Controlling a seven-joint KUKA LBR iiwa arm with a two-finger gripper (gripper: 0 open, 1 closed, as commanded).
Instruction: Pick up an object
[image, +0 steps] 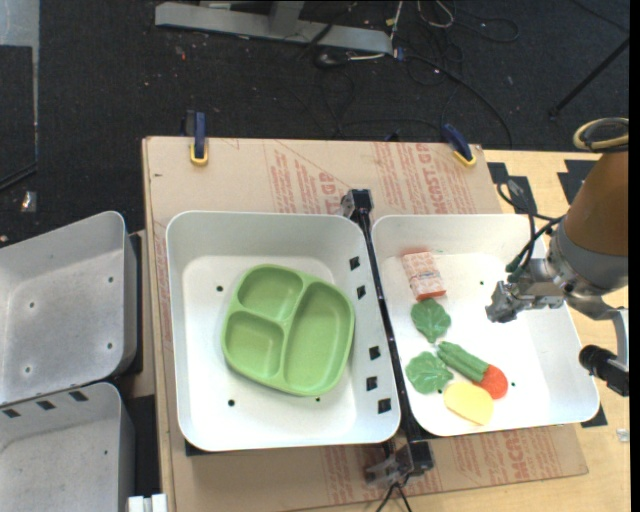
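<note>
Five objects in right bin (560, 395), all left of or below gripper (503, 306); gripper state hard to tell. Nearest: green leaf piece (431, 319) just left, pink packet (423, 274) up-left. Short leftward shift needed, imo.

Two white bins side by side on a cardboard-topped bench (270, 175). Left bin (190, 400) holds a green divided plate (289, 329), three compartments, sitting mid-bin. Right bin (560, 400) holds a red-and-white packet (423, 274) at far left, a green leaf (431, 320) just near of it, a second leaf (428, 372), a green pod (462, 360) touching a red-orange piece (494, 381), and a yellow piece (469, 404) nearest. Gripper (503, 303) hangs over the right bin's right half, apart from all items. Arm (600, 215) enters from right.
</note>
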